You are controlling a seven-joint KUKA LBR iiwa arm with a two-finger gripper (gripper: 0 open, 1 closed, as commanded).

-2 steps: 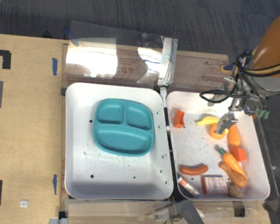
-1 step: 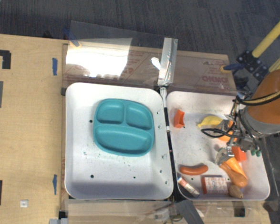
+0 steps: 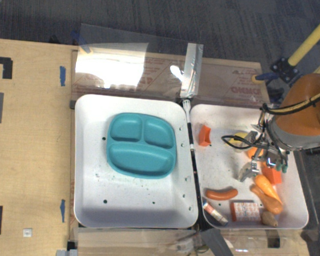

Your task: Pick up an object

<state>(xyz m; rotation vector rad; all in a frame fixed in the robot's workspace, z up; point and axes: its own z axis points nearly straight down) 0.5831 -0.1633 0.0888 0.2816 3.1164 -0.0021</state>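
Note:
My gripper (image 3: 254,168) hangs low over the middle right of the right bin (image 3: 301,216), under the grey and orange wrist. An orange-red piece (image 3: 271,174) lies right beside it, partly hidden by the gripper's metal parts. A carrot (image 3: 268,193) lies just below that, toward the front. Further left are a sausage (image 3: 221,193) and a small orange block (image 3: 204,135). Near the front wall lie a red-labelled can (image 3: 245,210), a small tube (image 3: 213,212) and a brown lump (image 3: 269,218).
The left bin (image 3: 84,201) holds a teal divided plate (image 3: 142,145). A clear plastic sheet and a metal strip (image 3: 192,72) stand behind the bins. Black and yellow cables (image 3: 233,139) trail from the wrist over the right bin.

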